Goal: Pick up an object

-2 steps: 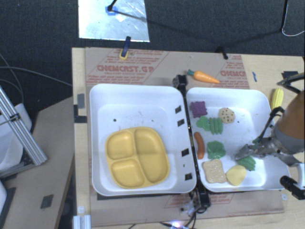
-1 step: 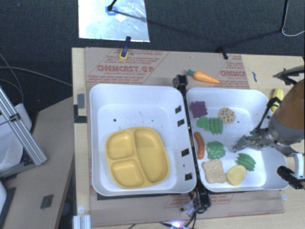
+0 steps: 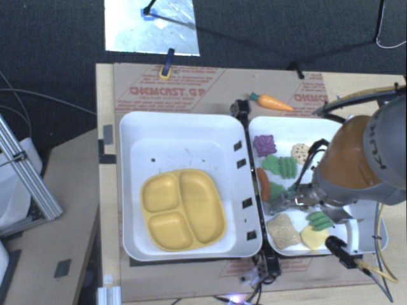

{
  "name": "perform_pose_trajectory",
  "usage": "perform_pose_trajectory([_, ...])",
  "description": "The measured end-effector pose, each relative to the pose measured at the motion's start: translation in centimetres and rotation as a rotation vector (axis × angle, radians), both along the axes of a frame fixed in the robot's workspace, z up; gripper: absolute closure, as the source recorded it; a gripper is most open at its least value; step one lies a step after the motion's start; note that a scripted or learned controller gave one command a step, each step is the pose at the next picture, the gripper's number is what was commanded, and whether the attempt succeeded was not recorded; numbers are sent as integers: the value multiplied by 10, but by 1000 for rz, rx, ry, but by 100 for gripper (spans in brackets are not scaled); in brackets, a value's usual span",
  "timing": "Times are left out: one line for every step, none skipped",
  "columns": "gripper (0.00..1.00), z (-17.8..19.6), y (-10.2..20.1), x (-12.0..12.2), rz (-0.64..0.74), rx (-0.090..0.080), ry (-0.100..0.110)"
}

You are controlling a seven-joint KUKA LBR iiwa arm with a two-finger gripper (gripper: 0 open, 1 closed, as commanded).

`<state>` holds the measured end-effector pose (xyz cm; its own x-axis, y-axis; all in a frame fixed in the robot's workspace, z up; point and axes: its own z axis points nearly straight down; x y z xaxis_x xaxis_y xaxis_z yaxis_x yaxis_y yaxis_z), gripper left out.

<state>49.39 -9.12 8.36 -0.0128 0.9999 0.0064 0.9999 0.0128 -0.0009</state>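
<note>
1. Left: shallow white plastic left bin [image 3: 184, 122], smooth-walled with rounded corners, holding a glossy yellow plate [image 3: 182, 208] moulded into three compartments.
2. Beyond the bins on the far cardboard: orange toy carrot [image 3: 271, 101], lying crosswise, green top to the left, tip to the right.
3. Left edge of the right bin [image 3: 299, 124]: red sausage [image 3: 262, 182], a smooth, slim, round-ended toy, long axis running far to near, just beside the dividing wall.
4. Close to the right of the sausage and slightly nearer: gripper [image 3: 289, 199], low over the toys; open or closed cannot be told.
5. Far of the gripper: knobbly purple grapes [image 3: 264, 145], ribbed green leafy piece [image 3: 280, 166], speckled round cookie [image 3: 299, 150].
6. Near side: grainy tan bread slice [image 3: 283, 229], pale yellow wedge [image 3: 313, 237], small green piece [image 3: 319, 220].
7. Right: grey arm [image 3: 381, 151] with orange band [image 3: 343, 154], reaching in over the bin.
</note>
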Motion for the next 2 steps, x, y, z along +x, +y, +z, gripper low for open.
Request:
perform_pose_trajectory([0,1,-49,0,-15,-8,-3])
perform_pose_trajectory([0,1,-71,-8,-14,-7,-2])
